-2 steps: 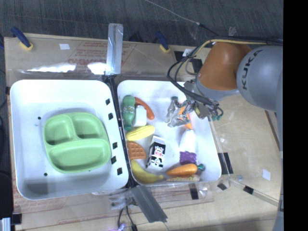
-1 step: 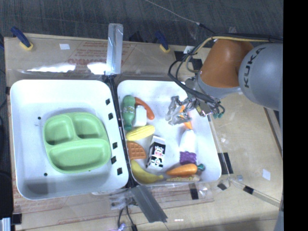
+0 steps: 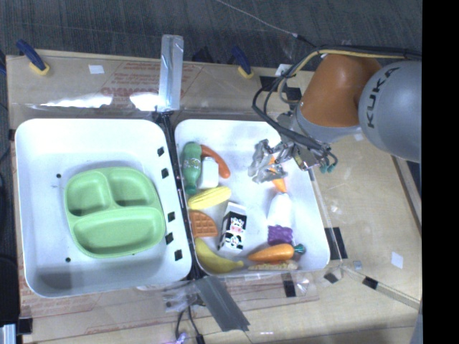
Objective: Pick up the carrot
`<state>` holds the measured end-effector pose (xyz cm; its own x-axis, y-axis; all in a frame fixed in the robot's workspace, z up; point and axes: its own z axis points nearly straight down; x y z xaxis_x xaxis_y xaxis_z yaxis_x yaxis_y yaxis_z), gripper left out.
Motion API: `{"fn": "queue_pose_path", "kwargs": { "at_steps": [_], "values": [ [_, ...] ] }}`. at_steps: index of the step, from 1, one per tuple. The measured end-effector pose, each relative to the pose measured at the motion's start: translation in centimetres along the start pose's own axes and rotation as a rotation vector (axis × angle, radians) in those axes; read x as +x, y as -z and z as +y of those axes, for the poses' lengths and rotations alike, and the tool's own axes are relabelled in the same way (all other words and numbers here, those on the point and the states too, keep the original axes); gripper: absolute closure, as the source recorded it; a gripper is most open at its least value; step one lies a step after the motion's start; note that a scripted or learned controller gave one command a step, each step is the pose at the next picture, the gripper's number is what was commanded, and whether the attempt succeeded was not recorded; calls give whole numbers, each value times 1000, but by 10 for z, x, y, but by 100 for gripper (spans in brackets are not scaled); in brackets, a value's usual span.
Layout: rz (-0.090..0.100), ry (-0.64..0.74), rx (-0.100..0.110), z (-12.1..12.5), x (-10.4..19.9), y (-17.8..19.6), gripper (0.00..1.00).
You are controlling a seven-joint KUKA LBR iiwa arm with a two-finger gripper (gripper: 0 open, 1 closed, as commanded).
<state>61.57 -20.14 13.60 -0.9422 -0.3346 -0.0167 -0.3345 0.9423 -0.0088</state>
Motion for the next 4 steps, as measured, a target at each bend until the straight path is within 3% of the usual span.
{"fn": "queue_pose_path", "kwargs": {
  "at_steps": [1,2,3,4],
  "values": [
    [0,0,0,0,0,0,0],
    [15,-215,-6,-10,-2,-44,0],
    [7,-209,-1,-11,-4,-32,100],
    [7,-209,-2,-10,-4,-32,0]
  ]
}}
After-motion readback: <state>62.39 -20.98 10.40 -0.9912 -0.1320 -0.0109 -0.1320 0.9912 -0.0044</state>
